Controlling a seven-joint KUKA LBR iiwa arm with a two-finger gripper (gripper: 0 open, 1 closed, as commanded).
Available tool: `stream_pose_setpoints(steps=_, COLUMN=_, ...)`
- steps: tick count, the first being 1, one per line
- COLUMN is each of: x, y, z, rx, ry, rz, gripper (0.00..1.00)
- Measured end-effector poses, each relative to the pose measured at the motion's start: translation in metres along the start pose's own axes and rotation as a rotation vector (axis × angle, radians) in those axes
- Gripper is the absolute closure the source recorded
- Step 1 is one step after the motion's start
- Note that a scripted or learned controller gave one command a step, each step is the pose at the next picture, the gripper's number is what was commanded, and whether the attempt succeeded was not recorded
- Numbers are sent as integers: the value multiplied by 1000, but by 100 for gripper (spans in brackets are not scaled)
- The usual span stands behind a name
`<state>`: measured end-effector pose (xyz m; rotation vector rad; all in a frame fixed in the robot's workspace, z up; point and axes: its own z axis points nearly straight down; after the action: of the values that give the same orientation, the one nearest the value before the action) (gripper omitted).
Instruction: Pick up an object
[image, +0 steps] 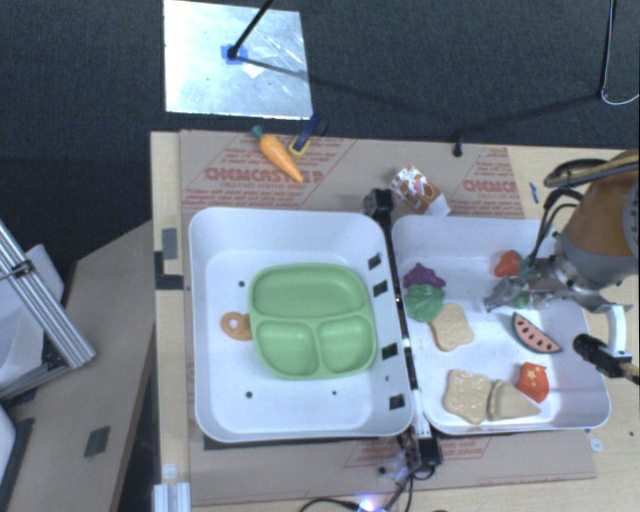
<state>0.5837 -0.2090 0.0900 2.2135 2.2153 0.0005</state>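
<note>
Gripper (507, 295) low over the right bin (470, 245), near a watermelon slice (535, 334). Finger state cannot be told. Green tray (311, 320) occupies the left bin (215, 300).

You get even, bright overhead light; white bins (300, 225) near blown out, glare on foil sheet (238, 60), overall soft focus.

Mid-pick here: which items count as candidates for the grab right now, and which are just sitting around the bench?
Candidates, in the right bin near the gripper:
- watermelon slice
- red piece
- red-orange piece
- bread slices
- toast
- green leafy piece
- purple grapes

Lying about:
- green divided plate and small pretzel in the left bin
- carrot and wrapped snack on the cardboard
</note>
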Motion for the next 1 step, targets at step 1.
stream_pose_setpoints(steps=1, x=2, y=0, z=-10, rx=0, ry=4, rz=-1, gripper=100)
